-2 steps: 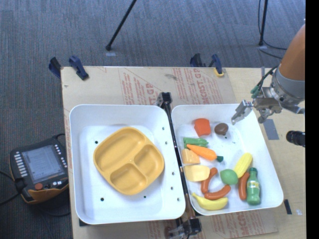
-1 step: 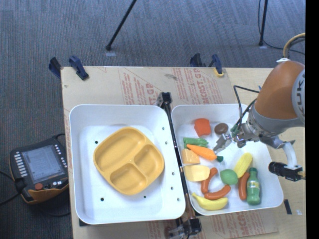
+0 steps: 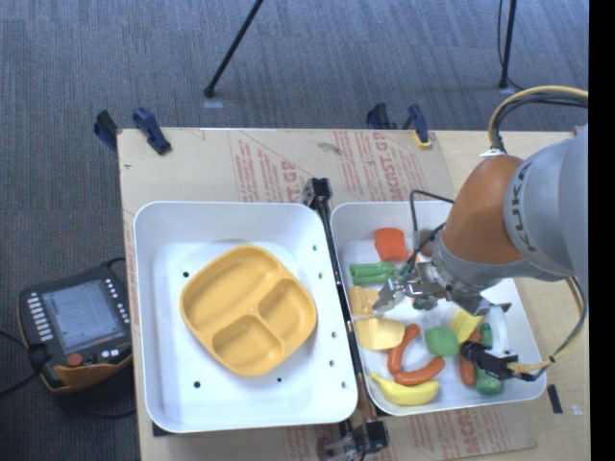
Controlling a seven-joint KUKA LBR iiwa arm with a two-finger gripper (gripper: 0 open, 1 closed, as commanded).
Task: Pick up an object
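Right bin (image 3: 534, 389) is packed with toy food: an orange block (image 3: 390, 243) by the far edge, a green piece (image 3: 371, 273) and pale yellow wedge (image 3: 381, 333) along the left wall, a banana (image 3: 405, 390) flat at the near edge beside two orange carrot-looking sticks (image 3: 419, 372).

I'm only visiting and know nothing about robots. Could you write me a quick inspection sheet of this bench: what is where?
Surface: brown board bearing two white bins, left bin and right bin.
Job's things: toy foods in the right bin, including a banana, an orange block and a green piece.
Clutter: yellow divided plate in the left bin.
Grippers: claw low over the right bin's left side; holding nothing seen.
Cables: yellow cable looping above the arm.
Surroundings: grey carpet, blue clamps, handheld control pad on the floor.
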